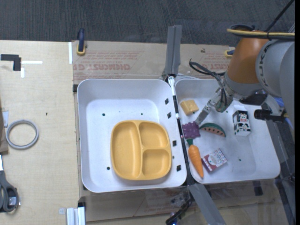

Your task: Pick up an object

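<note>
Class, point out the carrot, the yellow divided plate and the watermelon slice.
carrot [195,161], camera view, middle of its orange body
yellow divided plate [123,142], camera view, floor of its large left compartment
watermelon slice [213,129], camera view, its red flesh

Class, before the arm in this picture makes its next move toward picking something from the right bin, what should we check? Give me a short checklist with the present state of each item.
1. Gripper is over the right bin: ok.
2. Target within reach: the purple toy lies just below the fingertips: ok.
3. Finger opening wide enough: cannot tell.
4. Nothing held yet: cannot tell.
5. Neighbours clear of the target: the carrot and watermelon slice lie close: not ok.
6. Yellow divided plate sits in the left bin, out of the way: ok.
</note>
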`<control>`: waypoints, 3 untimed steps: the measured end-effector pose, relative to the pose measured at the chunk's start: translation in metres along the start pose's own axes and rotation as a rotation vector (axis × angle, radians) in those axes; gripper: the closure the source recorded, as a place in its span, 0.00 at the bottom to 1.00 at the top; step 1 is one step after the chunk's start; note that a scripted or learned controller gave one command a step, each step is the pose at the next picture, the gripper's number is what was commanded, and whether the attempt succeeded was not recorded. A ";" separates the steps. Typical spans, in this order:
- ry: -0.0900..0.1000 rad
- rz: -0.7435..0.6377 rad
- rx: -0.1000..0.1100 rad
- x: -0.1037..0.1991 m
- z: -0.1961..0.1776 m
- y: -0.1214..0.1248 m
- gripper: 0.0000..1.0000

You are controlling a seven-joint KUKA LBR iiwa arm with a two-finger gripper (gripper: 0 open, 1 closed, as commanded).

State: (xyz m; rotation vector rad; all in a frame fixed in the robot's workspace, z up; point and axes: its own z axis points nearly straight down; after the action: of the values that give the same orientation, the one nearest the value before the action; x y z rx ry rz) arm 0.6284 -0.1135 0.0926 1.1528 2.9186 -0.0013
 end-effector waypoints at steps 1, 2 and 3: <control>0.001 0.640 0.003 -0.005 0.001 0.005 0.00; 0.004 0.807 0.005 0.062 0.001 -0.085 0.00; 0.003 1.014 0.005 0.028 0.001 -0.044 0.00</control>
State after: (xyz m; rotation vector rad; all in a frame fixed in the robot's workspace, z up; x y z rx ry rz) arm 0.5784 -0.1267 0.0911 2.4284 1.9943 -0.0046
